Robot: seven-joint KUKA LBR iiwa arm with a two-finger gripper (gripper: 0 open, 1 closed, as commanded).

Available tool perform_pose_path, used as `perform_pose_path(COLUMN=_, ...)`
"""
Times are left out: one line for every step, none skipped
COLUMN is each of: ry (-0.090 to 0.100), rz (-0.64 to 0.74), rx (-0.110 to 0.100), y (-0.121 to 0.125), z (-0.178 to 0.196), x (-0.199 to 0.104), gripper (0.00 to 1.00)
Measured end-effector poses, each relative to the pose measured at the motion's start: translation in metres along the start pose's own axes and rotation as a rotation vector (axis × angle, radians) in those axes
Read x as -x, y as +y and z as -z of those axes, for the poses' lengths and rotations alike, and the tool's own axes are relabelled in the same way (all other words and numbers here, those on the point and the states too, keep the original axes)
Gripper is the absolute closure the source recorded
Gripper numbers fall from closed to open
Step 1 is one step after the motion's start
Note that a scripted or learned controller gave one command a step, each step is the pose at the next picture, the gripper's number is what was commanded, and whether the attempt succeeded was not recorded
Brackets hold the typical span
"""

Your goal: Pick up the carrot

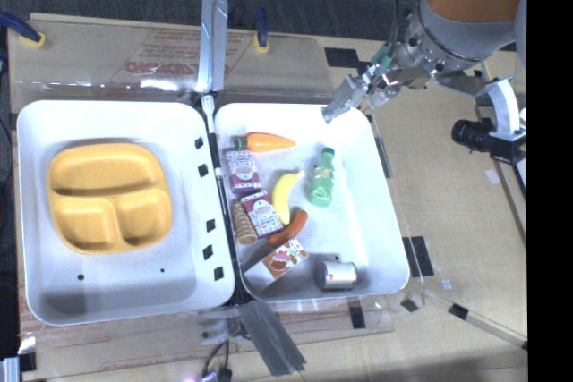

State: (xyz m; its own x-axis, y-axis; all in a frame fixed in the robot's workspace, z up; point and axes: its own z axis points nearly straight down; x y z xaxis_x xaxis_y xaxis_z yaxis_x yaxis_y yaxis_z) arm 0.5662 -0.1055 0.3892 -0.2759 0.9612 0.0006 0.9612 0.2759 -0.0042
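Observation:
The orange carrot (pixel 269 140) lies on its side at the back of the right bin (pixel 380 201), its tip pointing right. My gripper (pixel 345 100) hangs above the bin's back right corner, to the right of the carrot and apart from it. Nothing shows between its fingers.
The right bin also holds a banana (pixel 285 194), a green bottle (pixel 322 177), a sausage (pixel 288 227), a silver can (pixel 338 274) and several small cartons (pixel 242 171). A yellow compartment tray (pixel 109 195) sits in the left bin (pixel 54 291). A metal bracket (pixel 213 40) stands behind the bins.

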Motion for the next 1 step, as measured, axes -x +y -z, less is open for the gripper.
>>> perform_pose_path(ry=-0.002, rz=-0.074, rx=0.004, y=0.0040, z=0.0543, x=0.0659, gripper=0.00)
